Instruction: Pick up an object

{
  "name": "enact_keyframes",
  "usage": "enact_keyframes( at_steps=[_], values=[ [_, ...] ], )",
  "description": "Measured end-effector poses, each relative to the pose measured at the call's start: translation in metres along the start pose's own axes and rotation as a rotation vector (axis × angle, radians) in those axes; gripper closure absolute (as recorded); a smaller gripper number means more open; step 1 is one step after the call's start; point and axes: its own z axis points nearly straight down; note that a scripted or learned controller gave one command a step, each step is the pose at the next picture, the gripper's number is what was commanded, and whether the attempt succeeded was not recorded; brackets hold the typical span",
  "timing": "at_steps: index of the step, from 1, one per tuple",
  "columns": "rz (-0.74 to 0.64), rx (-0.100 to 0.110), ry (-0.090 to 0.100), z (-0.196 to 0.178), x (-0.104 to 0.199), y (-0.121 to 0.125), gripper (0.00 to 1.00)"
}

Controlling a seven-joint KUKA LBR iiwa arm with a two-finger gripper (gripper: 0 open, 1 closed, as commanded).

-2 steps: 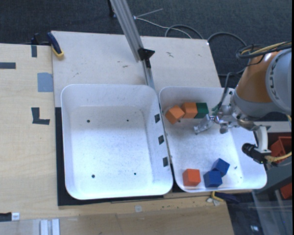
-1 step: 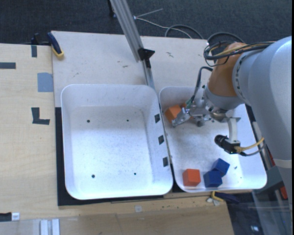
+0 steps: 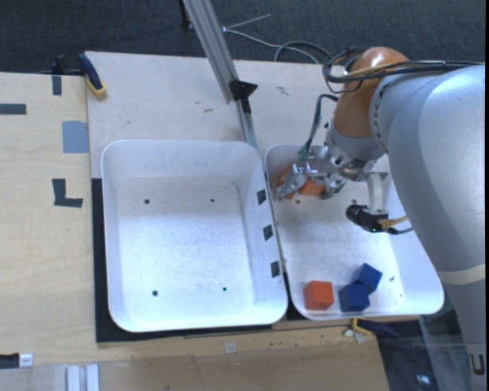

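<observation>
My gripper (image 3: 307, 182) is low over the far left corner of the right bin (image 3: 407, 300), close to the wall it shares with the left bin. A small orange object (image 3: 310, 188) shows between the metal fingers, which are closed around it. I cannot tell if it is off the bin floor. At the near end of the right bin lie an orange-red cube (image 3: 318, 295) and two blue blocks (image 3: 367, 276) (image 3: 354, 298), touching each other and well away from the gripper.
The left bin (image 3: 114, 243) lies to the left. A slanted metal rail (image 3: 216, 43) runs down to the bins' shared far corner. The arm's grey body (image 3: 440, 161) covers the right bin's right side. A black cable plug (image 3: 367, 217) hangs over the right bin.
</observation>
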Motion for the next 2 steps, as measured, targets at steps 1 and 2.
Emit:
enact_keyframes(
  at_steps=[1,2],
  values=[
    [0.002,-0.004,0.000,0.0000,-0.0002,-0.0005,0.00],
    [0.002,-0.004,0.000,0.0000,-0.0001,-0.0005,0.00]
  ],
)
